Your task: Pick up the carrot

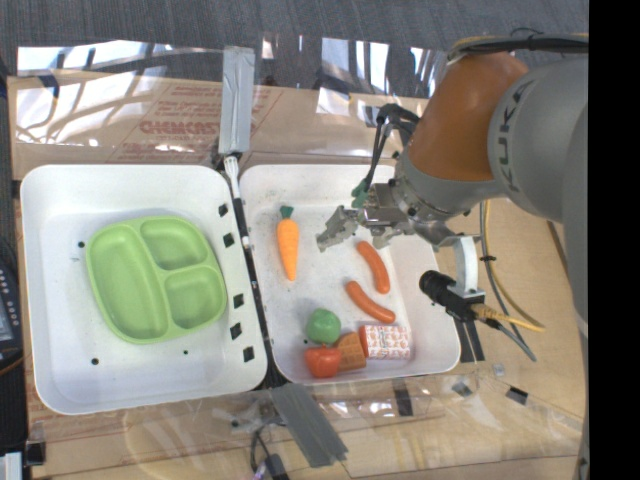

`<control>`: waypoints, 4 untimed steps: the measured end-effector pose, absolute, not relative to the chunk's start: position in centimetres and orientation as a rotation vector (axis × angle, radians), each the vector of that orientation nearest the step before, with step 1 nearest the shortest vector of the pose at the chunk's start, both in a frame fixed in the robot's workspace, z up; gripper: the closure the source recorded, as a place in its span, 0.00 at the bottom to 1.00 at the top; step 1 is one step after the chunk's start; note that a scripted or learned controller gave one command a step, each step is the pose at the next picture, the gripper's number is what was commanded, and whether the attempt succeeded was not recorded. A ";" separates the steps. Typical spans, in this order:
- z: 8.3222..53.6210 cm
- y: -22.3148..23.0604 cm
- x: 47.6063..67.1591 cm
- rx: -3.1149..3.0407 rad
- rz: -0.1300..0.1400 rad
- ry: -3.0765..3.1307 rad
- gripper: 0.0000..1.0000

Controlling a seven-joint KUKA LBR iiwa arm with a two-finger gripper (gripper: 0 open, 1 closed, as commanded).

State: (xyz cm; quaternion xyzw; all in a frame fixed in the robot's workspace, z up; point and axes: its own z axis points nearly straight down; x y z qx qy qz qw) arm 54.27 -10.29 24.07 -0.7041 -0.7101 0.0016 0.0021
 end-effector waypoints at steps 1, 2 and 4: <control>11.8 -9.1 56.9 -2.166 0.009 -2.266 0.00; 9.1 -9.3 60.6 -2.033 0.002 -2.393 0.00; 19.2 -5.1 65.0 -2.410 0.002 -2.014 1.00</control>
